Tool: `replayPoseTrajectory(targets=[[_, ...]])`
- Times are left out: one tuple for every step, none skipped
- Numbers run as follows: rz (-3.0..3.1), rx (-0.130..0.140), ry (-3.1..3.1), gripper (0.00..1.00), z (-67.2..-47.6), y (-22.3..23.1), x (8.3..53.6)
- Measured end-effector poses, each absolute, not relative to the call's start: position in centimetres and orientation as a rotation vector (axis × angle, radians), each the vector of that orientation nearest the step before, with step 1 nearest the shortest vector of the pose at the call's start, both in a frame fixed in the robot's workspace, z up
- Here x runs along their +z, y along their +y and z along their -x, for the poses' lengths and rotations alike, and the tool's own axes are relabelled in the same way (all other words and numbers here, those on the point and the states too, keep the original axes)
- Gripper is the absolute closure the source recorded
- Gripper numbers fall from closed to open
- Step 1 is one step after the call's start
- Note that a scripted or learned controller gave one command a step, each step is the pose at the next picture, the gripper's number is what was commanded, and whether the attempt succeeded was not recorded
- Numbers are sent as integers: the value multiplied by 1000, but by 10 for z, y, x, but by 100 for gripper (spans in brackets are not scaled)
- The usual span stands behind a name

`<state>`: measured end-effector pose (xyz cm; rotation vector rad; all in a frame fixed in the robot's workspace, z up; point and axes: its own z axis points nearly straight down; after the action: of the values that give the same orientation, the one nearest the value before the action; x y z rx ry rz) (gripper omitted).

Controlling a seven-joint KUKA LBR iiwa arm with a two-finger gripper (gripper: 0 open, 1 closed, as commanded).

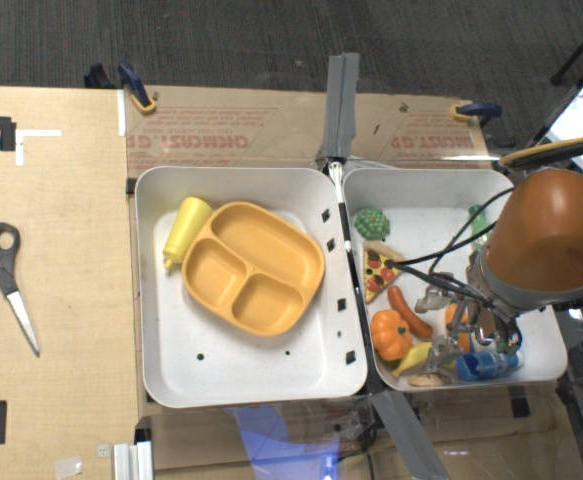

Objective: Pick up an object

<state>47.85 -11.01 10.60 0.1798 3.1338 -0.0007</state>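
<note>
Pincer low in right bin, over cluttered front corner; spread or pressed together, cannot tell. Likely targets: blue object just beside, orange pumpkin and red sausage near. Advice: descend straight, centre on one item, avoid cables, close fully before lifting.

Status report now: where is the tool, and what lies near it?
Tool low in right white bin, among toy food. Blue object and small orange pumpkin close by. Nothing visibly held. Cables cross the bin.
</note>
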Motion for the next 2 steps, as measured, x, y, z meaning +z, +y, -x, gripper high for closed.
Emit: replayPoseTrajectory(targets=[[-357, 1, 3119, 0, -478, -97, 92], [-300, -1, 3123, 0, -484, -146, 93]])
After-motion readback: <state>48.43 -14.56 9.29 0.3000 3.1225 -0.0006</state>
